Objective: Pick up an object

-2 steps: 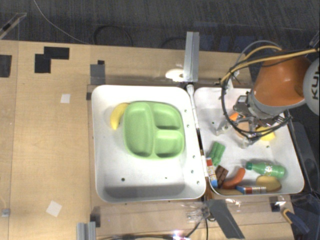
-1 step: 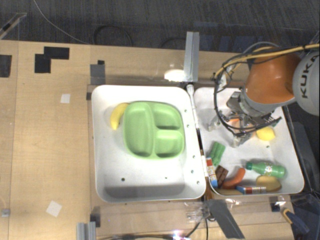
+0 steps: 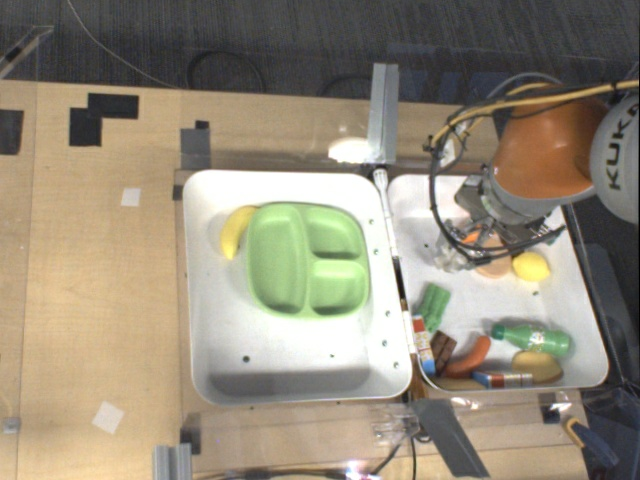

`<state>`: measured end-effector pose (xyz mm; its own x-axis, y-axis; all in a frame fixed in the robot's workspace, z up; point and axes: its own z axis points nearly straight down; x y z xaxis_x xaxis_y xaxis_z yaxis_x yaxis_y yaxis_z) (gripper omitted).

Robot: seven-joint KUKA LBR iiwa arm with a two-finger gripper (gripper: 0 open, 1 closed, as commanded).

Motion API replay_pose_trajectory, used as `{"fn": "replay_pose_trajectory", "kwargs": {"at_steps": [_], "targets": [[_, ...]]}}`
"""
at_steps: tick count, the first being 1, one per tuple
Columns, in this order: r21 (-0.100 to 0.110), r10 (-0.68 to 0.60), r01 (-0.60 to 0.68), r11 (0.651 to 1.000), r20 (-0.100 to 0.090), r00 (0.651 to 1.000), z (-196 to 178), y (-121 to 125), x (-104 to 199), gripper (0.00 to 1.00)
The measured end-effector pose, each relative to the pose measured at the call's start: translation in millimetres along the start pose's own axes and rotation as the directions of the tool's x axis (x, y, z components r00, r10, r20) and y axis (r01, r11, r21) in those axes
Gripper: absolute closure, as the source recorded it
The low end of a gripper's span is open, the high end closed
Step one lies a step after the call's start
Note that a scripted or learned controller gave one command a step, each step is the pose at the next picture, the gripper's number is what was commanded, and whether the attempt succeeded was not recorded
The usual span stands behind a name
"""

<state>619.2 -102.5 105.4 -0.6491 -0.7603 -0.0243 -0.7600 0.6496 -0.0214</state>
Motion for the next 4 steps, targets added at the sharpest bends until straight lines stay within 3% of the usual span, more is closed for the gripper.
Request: {"fn": "replay_pose_trajectory", "kwargs": {"at_steps": [1,2,3,4], "targets": [[-0.011,-0.139,0.139,0.99,-0.01,0.99,-83.9,-22.3,-54.1,1.0],[-0.018,-0.295,0.295,0.955,-0.012,0.955,-75.2,-59.0,-1.8,1.0],[-0.025,-0.509,0.509,0.861,-0.01,0.861,-66.5,19.4,144.0,1.0],[-0.02,-0.606,0.606,0.795,-0.003,0.795,-109.0,61.2,66.3,1.0]]}}
